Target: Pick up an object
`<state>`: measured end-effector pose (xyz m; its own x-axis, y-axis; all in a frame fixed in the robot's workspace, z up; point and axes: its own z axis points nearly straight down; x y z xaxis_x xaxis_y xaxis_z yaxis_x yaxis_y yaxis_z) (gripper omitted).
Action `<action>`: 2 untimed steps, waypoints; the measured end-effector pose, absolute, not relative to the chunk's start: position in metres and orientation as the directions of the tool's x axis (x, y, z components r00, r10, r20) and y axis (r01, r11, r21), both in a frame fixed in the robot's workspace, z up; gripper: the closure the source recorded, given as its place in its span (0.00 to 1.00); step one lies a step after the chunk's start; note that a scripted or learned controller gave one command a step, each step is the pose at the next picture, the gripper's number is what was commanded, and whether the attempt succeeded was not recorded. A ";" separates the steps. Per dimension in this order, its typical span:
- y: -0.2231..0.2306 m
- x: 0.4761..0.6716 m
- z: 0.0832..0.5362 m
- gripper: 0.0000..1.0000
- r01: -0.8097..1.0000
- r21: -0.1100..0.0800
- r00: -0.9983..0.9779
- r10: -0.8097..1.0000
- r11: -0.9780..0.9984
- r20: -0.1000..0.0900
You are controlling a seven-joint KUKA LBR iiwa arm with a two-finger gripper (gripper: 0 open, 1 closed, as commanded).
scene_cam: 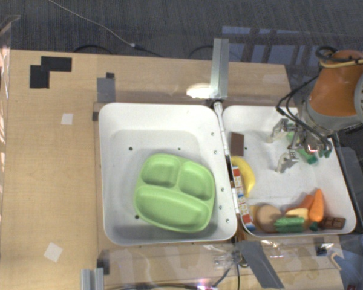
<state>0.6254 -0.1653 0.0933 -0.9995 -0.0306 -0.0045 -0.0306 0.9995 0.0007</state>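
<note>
Pincer (282,147) over right bin (339,174), upper part, fingers spread, nothing between them. Banana (246,174) at bin's left wall; carrot (315,205) near front corner (among small toys). Green tray (175,192) in left bin (118,162).

Around the banana (247,174), the right bin (339,180) floor lies bare toward its far wall and middle; nearer, clutter (carrot (316,205), green piece (289,223), round brown item (267,216)) crowds the front wall.
</note>
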 end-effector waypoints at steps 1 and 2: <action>-0.207 0.628 0.149 0.00 -0.160 -0.006 -0.987 -0.160 0.987 -0.014; -0.197 0.667 0.089 0.00 -0.106 -0.002 -0.994 -0.106 0.994 -0.012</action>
